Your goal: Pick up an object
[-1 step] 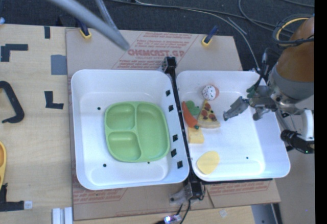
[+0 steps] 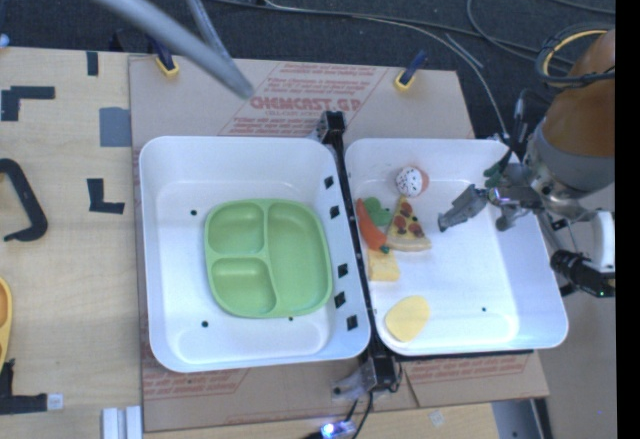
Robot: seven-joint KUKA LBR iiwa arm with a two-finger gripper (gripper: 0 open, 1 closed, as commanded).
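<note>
While the arm (image 2: 575,142) enters from the right, its upper part is cut off at the frame edge, and only the orange band and grey wrist are plain to see. Its gripper (image 2: 462,210) reaches leftward over the right bin (image 2: 520,312), tilted low toward the toys; whether the tool's two prongs stand apart or together cannot be told, as they merge into one dark shape. Nothing can be seen held in it.

Against that bin's left wall lie the toys: a spotted ball (image 2: 410,180), a pizza slice (image 2: 408,226) just below it, a carrot (image 2: 373,225) touching the slice's left side, a yellow block (image 2: 384,269) partly tucked under them, and a pale disc (image 2: 407,317) nearer the front. A green tray (image 2: 267,257) sits in the left bin (image 2: 170,227).
</note>
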